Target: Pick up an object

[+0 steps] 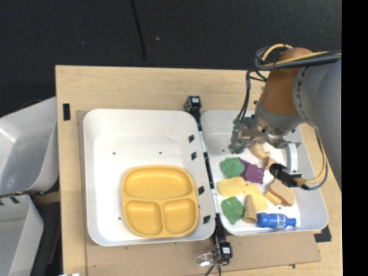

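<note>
Two white bins are set on a wooden bench [144, 85]. Toy foods, among them a blue bottle [277, 221], are heaped in the right bin [218, 125], below the gripper [244, 140]. A yellow tray [159, 200] is seen in the left bin [115, 131].

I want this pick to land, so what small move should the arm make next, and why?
Probably a short descent. The gripper hangs over the right bin, just behind the green piece and purple piece, with nothing seen in its grasp. Lowering toward the green piece seems the shortest way.
</note>
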Robot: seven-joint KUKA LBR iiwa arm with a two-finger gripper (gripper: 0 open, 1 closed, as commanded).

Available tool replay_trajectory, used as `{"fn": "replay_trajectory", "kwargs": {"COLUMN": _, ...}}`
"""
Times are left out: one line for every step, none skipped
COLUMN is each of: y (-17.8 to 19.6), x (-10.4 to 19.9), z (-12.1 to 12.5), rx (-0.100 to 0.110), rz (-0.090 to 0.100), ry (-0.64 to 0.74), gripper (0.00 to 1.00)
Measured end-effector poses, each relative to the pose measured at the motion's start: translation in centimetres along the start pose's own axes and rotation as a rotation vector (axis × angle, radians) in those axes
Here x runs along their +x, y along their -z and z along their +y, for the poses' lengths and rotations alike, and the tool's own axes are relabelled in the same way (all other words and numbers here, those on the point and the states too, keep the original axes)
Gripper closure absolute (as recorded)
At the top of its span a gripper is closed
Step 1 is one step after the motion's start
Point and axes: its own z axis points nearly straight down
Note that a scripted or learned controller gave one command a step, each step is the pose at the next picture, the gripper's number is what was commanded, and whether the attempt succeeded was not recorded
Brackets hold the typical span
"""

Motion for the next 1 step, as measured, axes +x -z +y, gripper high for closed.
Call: {"fn": "replay_trajectory", "kwargs": {"y": 3.24, "x": 1.23, "z": 0.12, "rx": 0.001, "rz": 0.000, "ry": 0.001, "gripper": 1.00}}
